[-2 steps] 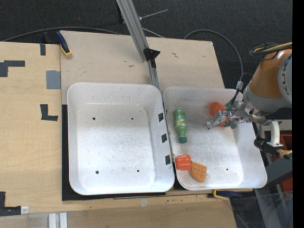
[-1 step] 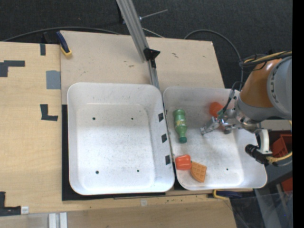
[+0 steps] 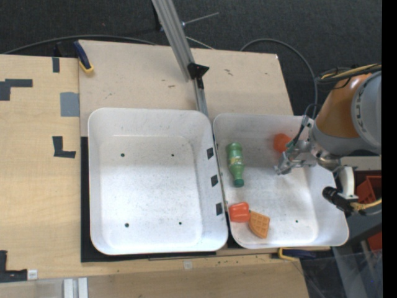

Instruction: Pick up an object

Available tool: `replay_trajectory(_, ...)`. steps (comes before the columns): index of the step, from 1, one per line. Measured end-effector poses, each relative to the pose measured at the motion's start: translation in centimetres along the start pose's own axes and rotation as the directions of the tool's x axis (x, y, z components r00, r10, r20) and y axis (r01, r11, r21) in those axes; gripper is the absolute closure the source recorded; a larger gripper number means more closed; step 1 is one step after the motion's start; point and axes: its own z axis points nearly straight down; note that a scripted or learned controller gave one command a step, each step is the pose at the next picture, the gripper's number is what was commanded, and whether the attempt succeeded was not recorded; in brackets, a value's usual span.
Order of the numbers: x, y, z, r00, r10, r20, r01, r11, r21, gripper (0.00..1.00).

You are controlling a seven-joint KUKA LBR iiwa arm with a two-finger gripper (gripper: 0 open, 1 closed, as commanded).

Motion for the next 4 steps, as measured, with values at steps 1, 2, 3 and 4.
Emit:
replay_trajectory(1,0.7,0.2,-6.1,1.000,0.000,0.000,0.000,1.000,-0.005,1.00)
replay_trajectory(2,-0.1,0.6,-12.2,1.000,0.001,0.001,-0.001,1.000,-0.006,1.00)
replay_trajectory(3,-0.1,0.7,-17.5,1.000,0.000,0.001,0.000,1.000,-0.005,1.00)
replay_trajectory(4,4.4,2.0,-16.0,1.000,-0.003,-0.001,0.003,1.000,0.001,1.00)
